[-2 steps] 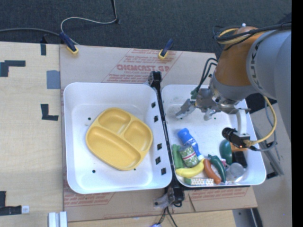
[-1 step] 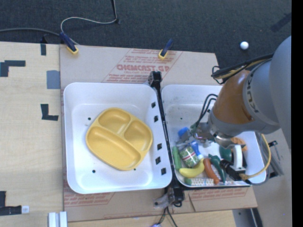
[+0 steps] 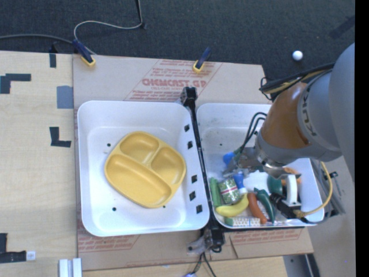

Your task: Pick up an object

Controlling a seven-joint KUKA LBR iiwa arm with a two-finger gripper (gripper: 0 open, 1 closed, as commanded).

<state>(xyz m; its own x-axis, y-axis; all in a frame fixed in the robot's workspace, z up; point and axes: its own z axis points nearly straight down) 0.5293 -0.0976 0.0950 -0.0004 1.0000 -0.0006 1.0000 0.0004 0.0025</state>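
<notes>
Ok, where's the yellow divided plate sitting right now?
The yellow divided plate lies in the middle of the left bin, left of the black divider, while the arm's wrist is over the right bin.

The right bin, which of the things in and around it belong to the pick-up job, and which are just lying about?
Part of the job:
- right bin
- banana
- green can
- orange carrot-like piece
- tool, down among the items

Lying about:
- yellow divided plate in the left bin
- yellow clamps
- black cable

Dark carpet floor (image 3: 230,16) behind a cardboard-covered wooden bench (image 3: 29,154)
</notes>
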